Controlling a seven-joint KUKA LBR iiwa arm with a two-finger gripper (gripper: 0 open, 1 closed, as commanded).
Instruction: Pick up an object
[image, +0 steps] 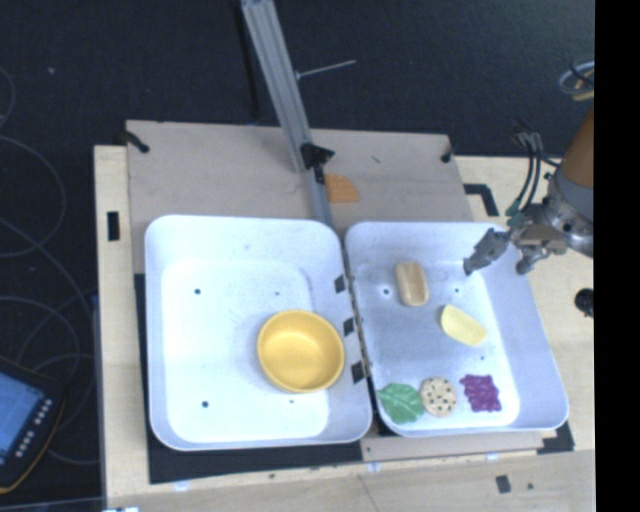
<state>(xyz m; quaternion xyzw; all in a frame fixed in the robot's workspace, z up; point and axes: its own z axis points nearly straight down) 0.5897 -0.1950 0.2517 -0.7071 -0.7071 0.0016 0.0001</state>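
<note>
The gripper (503, 255) is seen at the upper right corner of the right bin (520, 320), held above its rim, with its two fingers (481, 254) spread apart and nothing between them. One finger points down and to the left over the bin's floor; the other is seen just beside the bin's right wall. The grey wrist and a slice of the orange band are seen at the right edge of the view.

Within the right bin, a tan bread-like piece (411, 283) is found nearest the gripper, to its left and apart from it. A yellow wedge (462, 325) is placed just below, near the middle of the bin. Along the bin's near edge, three small things are set in a row: a green leaf (400, 402), a speckled cookie (437, 396) touching it, and a purple grape cluster (482, 392) just beside.

In the left bin (200, 260), a yellow bowl (299, 351) is seen upright near the lower right corner. Both bins are carried side by side on the tabletop (115, 300). A grey metal rail (283, 90) is seen slanting down towards the gap between the bins.
</note>
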